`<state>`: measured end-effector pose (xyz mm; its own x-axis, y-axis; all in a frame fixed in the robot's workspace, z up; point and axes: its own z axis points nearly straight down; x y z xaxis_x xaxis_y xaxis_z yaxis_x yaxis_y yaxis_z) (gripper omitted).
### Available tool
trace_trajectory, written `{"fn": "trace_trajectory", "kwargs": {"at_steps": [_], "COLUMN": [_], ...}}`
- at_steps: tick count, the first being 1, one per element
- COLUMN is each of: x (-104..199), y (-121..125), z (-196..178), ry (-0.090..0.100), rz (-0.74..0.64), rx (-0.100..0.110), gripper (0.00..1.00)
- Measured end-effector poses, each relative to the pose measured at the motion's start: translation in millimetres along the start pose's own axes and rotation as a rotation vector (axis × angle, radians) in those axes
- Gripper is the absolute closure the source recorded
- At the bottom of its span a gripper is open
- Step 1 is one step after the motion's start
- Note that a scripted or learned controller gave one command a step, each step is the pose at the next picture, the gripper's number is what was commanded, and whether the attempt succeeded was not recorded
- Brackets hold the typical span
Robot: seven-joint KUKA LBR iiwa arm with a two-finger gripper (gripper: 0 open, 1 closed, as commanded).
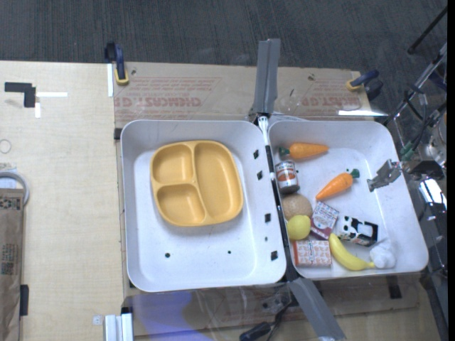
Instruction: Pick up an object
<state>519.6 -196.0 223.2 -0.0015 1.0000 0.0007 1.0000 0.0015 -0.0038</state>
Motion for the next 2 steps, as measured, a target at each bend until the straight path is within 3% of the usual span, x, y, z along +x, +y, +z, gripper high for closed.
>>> {"fn": "trace_trajectory", "kwargs": {"at_steps": [1,2], "x": [49,58], "y": [27,72], "z": [127,131], "ry": [-0.003,-0.002], "rz": [-0.026,-0.177], "rx": [-0.011,-0.004], "gripper": [0.0,0.0]}}
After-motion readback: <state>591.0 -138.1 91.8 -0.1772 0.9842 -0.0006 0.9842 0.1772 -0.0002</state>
